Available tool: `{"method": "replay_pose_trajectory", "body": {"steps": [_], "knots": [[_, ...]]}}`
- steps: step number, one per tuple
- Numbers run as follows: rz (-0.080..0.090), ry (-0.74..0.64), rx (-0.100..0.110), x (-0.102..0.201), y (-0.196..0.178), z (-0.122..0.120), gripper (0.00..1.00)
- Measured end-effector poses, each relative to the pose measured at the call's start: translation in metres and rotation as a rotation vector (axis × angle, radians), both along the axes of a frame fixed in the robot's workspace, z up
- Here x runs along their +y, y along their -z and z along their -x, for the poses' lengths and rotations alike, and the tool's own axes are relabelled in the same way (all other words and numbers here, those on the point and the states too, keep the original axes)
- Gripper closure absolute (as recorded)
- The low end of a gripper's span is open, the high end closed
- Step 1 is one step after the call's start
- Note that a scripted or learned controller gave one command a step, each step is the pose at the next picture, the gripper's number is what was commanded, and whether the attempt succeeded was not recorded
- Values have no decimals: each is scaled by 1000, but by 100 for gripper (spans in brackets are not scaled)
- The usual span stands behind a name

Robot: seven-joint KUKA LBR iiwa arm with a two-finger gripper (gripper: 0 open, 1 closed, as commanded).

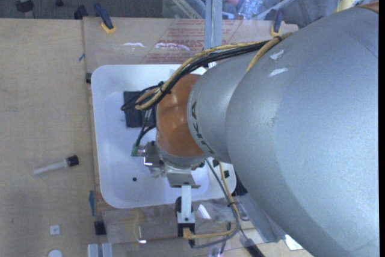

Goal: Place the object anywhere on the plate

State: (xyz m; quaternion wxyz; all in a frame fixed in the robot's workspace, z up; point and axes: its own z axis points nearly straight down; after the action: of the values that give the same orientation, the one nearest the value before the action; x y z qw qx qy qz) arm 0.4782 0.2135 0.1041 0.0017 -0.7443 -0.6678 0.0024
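- You see the arm [289, 129] covering the white bin's [108, 129] right half.
- The black block's [132, 108] right side hides behind cables [157, 93].
- The dark speck [133, 179] is too small to name.

Bright, even light; soft shadow across white bin [111, 147]; small glints on grey arm [289, 129]; slightly soft focus.

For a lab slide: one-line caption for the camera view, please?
Grey robot arm with an orange band reaches low over a shallow white plastic bin on the bench.
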Motion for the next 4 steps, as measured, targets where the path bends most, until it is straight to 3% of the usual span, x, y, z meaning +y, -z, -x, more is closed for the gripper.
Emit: {"method": "replay_pose_trajectory", "body": {"steps": [1,2,3,4], "knots": [[-2,-397,-5,9,-69,-1,100],[-7,128,-12,-1,13,-4,100],[-1,-287,-5,9,-46,-1,100],[-3,-837,-7,-1,-149,-1,100]]}}
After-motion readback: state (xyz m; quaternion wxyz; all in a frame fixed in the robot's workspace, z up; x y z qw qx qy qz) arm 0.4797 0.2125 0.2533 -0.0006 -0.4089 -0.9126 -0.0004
